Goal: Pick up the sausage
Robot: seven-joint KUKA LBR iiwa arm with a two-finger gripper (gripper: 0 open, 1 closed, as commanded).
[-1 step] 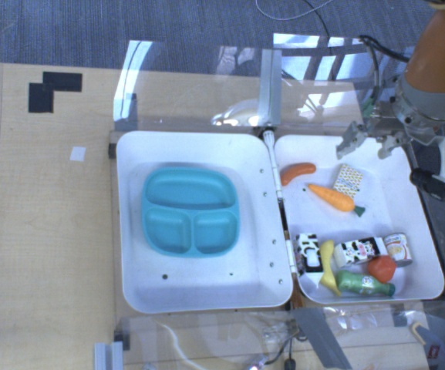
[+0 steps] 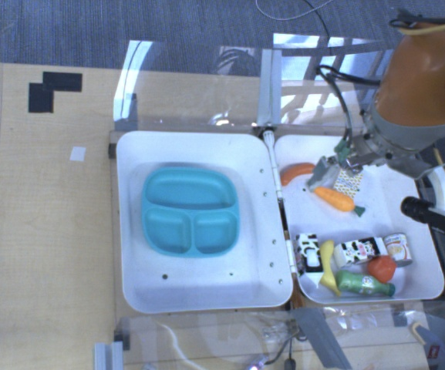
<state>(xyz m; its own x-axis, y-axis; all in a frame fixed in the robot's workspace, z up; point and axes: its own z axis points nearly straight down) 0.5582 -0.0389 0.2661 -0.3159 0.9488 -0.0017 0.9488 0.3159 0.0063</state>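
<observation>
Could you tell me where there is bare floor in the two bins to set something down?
The left bin has bare floor all round the blue tray, widest along its near edge. The right bin is crowded: sausage and carrot under the gripper, and a cluster along the near wall. The bare strip lies between them.

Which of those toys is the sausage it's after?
Look in the right bin, at its far left corner beside the divider. The sausage lies there, just left of the gripper. It is a plain reddish-orange curve; the nearby carrot is brighter orange with a green tip.
</observation>
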